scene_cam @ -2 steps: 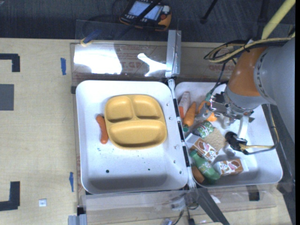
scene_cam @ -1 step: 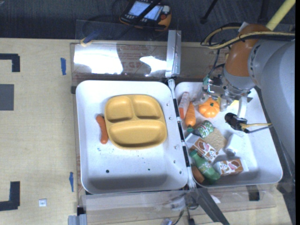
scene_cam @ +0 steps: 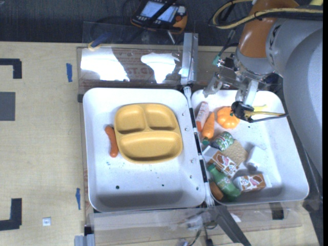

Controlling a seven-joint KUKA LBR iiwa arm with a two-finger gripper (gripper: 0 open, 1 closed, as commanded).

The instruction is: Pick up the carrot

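The carrot (scene_cam: pixel 208 125) is a short orange tapered piece in the right bin (scene_cam: pixel 277 152), lying against that bin's left wall. A round orange fruit (scene_cam: pixel 226 117) sits just to its right, and a small pale tube (scene_cam: pixel 202 109) touches its upper end. My gripper (scene_cam: pixel 226 93) hangs over the back of the right bin, above and slightly right of the carrot. Its fingers (scene_cam: pixel 209 88) are spread open with nothing between them.
Several food packets (scene_cam: pixel 229 160) and a green item (scene_cam: pixel 225 183) crowd the right bin's front left. The left bin (scene_cam: pixel 97 178) holds a yellow divided plate (scene_cam: pixel 147 132) and a reddish sausage (scene_cam: pixel 111 141) beside it. A metal divider (scene_cam: pixel 188 60) stands behind the bins.
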